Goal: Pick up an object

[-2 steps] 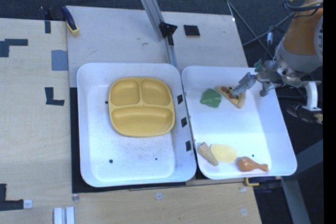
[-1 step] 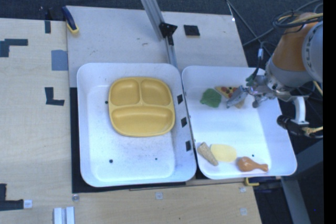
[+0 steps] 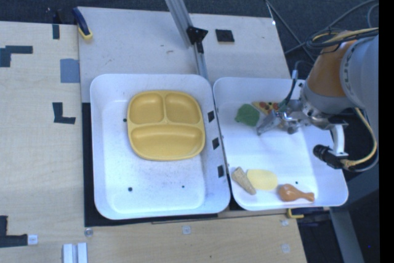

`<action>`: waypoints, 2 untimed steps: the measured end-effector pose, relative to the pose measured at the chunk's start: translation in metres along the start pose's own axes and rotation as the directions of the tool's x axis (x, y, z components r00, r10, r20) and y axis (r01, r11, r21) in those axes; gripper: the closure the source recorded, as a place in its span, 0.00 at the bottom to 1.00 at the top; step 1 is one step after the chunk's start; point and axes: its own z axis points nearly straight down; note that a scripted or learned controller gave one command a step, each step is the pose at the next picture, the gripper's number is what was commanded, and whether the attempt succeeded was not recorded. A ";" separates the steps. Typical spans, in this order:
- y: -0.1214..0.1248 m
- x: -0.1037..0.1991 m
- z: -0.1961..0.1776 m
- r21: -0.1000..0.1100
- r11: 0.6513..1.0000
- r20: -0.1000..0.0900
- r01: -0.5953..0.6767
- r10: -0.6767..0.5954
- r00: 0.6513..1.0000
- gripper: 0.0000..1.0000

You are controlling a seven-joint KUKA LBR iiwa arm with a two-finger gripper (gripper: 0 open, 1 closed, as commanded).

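over the right bin [image 3: 308, 151], hand [image 3: 266, 127] beside green object [image 3: 247, 114], grip unclear

green toy [image 3: 247, 114] near bin's back, yellow piece [image 3: 263, 179], orange drumstick [image 3: 295, 193] at front

Arm [image 3: 351, 71] cut by right edge

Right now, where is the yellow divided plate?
The yellow divided plate lies flat in the left white bin, toward its upper middle. The right bin beside it holds the small food pieces and the tool.
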 end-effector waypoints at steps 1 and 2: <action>0.001 0.000 -0.013 -0.001 1.000 0.000 0.001 -0.001 1.000 1.00; 0.000 0.001 -0.054 -0.003 1.000 -0.002 0.000 0.000 1.000 1.00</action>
